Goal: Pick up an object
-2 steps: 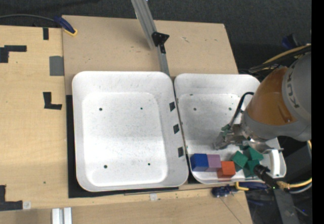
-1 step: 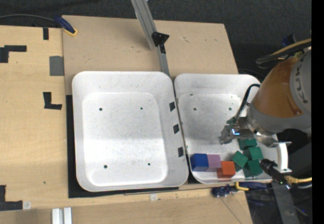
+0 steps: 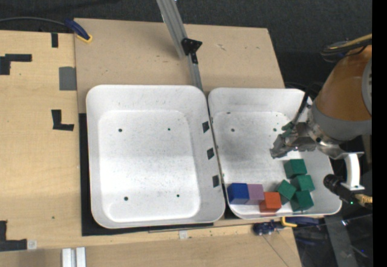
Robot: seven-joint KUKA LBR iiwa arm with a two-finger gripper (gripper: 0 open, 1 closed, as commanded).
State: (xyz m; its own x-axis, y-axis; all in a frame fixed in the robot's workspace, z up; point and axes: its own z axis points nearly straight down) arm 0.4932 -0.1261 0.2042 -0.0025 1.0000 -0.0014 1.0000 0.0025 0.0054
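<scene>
The things to be picked lie in the right bin (image 3: 254, 99), gathered in its near right corner. A blue block (image 3: 238, 192) sits closest to the divider between the bins, with a pale purple block (image 3: 256, 192) touching its right side and an orange block (image 3: 271, 201) just beside that, slightly nearer the front rim. To their right are four green blocks (image 3: 297, 185), bunched together and touching or nearly so: one higher up the bin floor, the others below it toward the corner. All are roughly cubic, so none shows a clear long axis; the green ones are turned at varied angles, while the blue and purple ones sit about square to the bin wall.

The gripper (image 3: 283, 145) hangs over the right bin's floor, just above the topmost green block and apart from it. The jaws are a dark, blurred grey mass; I cannot tell whether they are spread or pressed together, and no block is visible between them. The arm's orange band (image 3: 341, 93) and grey wrist cover the bin's right rim, and the arm is cut off by the frame edge.

The left bin (image 3: 145, 151) lies alongside, touching the right one. Both rest on a tan surface (image 3: 121, 48), crossed by a slanting metal bar (image 3: 172, 9).
</scene>
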